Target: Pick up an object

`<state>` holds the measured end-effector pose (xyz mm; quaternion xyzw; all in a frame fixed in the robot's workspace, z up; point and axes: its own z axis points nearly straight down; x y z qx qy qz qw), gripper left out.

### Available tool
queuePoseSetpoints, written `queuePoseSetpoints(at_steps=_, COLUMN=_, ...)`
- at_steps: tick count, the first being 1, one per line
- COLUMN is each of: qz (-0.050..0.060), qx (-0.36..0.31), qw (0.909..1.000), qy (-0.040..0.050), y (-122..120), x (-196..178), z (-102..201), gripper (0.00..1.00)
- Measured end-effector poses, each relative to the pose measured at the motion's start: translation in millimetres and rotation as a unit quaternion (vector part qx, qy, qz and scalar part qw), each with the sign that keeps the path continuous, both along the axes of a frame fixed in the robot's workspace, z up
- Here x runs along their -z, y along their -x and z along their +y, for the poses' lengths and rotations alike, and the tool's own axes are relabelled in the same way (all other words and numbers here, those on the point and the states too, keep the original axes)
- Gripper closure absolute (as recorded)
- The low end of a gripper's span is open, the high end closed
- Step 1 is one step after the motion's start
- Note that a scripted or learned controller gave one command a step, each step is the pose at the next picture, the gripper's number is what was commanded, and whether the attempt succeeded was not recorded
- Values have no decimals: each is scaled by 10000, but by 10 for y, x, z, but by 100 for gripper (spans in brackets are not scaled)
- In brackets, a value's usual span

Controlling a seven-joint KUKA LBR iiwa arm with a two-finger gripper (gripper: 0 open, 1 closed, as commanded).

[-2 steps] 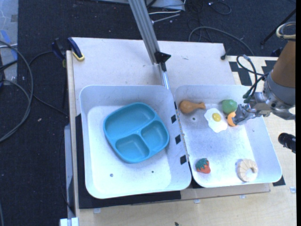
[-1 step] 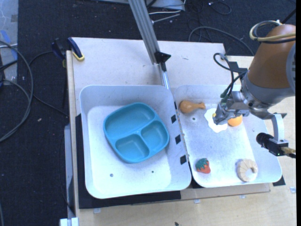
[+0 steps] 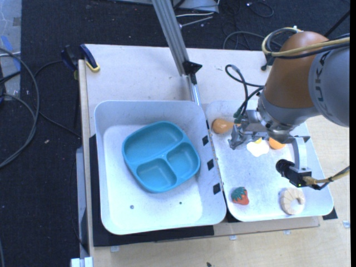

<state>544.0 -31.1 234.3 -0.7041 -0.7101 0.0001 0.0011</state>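
Can't tell how your gripper (image 3: pixel 240 141) jaws stand; so close, they'll likely nudge the orange ball (image 3: pixel 221 126) away.

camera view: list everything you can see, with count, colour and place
bins: 2, white, side by side on the bench
divided plate: 1, blue, in the left bin
orange round item: 1, orange, right bin, far left corner
pale item: 1, cream white, right bin, beneath the gripper
strawberry: 1, red with green top, right bin, near edge
beige ring item: 1, beige, right bin, near right corner
arm: 1, grey with orange band, from the right
gripper: 1, low over the right bin
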Motion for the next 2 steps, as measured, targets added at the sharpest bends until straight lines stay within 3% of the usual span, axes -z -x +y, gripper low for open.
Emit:
queuePoseSetpoints(at_steps=1, qz=-1, qx=3, qw=10000, qy=3, y=138, x=40, z=504, gripper=100)
queuePoseSetpoints(at_steps=2, qz=-12, qx=-3, qw=10000, qy=1, y=91, x=-56, z=1053, gripper=100)
